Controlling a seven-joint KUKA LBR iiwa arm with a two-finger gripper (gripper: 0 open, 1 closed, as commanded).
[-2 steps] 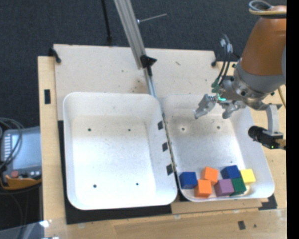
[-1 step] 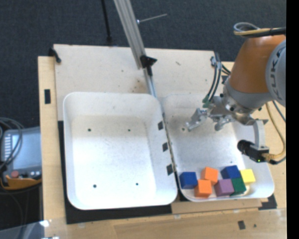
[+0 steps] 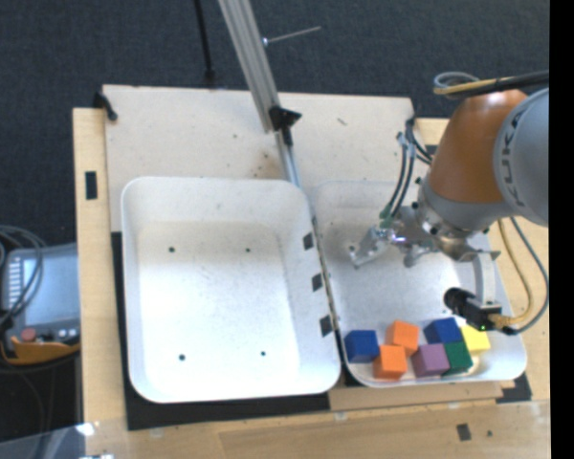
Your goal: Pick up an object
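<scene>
Hovering my gripper (image 3: 364,252) over the right bin (image 3: 354,204), grasp state unclear, I judged it needed lowering toward the blocks (image 3: 416,349).

Partial dark lettering on the grey casing of the robot arm (image 3: 531,161) at the frame's right edge, cut off and too blurred to read, no other legible text, labels or numbers
</scene>
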